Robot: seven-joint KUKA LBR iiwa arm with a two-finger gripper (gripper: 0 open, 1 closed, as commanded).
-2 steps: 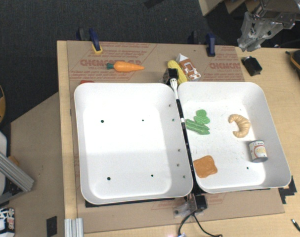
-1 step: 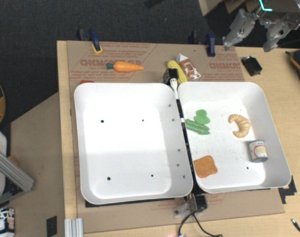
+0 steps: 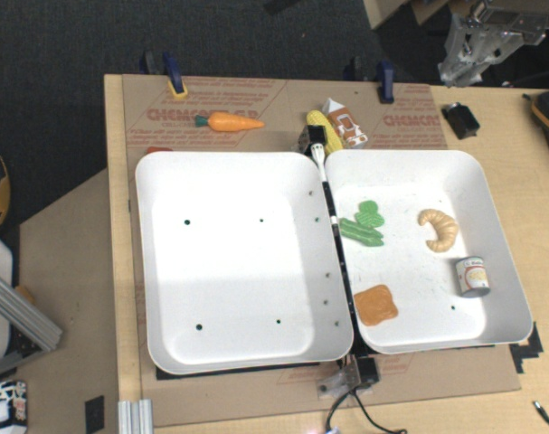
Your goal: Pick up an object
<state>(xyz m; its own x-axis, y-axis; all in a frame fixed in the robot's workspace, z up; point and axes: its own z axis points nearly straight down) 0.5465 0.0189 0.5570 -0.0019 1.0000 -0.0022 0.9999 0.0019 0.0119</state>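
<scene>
White right bin (image 3: 491, 206) holds croissant (image 3: 439, 229), long axis near-vertical; pincer (image 3: 473, 48) sits well above-right, its opening indeterminable.

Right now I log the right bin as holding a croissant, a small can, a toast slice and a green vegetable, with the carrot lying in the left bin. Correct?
Not quite: the carrot is not in the left bin. The camera view shows it on the cardboard behind that bin. The rest stands: the croissant, small can, toast slice and green vegetable lie in the right bin.
</scene>
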